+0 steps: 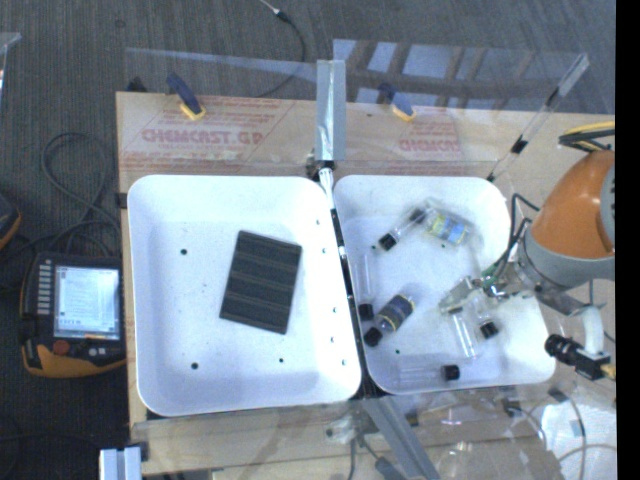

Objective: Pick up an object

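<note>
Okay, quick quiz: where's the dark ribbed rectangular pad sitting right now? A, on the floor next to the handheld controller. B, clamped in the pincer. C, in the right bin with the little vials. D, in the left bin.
D: the dark ribbed pad lies flat on the floor of the left bin, apart from the vials in the right bin.

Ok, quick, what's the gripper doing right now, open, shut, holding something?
Gripper: cannot be told; it sits low in the right shallow white bin among small clear plastic vials with black caps, and nothing is visibly held.
</note>
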Available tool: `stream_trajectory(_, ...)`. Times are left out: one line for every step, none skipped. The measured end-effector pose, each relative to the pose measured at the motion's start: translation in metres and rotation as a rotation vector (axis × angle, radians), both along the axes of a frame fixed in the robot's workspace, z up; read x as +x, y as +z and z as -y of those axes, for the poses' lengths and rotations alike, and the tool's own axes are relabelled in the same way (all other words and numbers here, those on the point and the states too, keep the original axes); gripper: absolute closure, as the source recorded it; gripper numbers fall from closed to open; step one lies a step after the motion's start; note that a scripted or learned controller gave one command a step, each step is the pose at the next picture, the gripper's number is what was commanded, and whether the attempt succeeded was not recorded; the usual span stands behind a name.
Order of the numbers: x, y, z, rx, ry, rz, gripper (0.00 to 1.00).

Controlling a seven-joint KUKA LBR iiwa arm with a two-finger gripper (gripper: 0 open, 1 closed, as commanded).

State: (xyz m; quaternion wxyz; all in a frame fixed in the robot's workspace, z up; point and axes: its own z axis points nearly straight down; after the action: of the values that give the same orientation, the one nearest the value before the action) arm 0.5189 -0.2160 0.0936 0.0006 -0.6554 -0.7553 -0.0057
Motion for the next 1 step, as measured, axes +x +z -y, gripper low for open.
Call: stream_trajectory(-0.0097, -0.0018, -0.0158, -0.019, 0.027, 0.012, 0.00)
